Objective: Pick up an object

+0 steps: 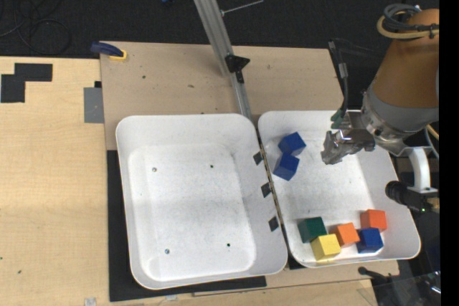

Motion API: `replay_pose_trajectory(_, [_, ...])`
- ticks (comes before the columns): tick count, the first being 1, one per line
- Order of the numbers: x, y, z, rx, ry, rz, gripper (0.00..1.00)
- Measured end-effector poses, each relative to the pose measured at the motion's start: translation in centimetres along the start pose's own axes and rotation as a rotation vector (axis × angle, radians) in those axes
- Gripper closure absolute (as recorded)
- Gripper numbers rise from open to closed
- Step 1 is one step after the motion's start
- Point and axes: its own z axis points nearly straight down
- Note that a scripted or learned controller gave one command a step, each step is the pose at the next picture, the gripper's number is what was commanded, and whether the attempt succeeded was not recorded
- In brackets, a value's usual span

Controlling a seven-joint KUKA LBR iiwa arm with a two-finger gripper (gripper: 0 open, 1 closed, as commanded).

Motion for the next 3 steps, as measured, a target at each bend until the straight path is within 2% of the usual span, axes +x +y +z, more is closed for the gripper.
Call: replay_pose_trajectory(3, [14.9,2.8,0.7,-0.002,-0.002,0.001,1.00])
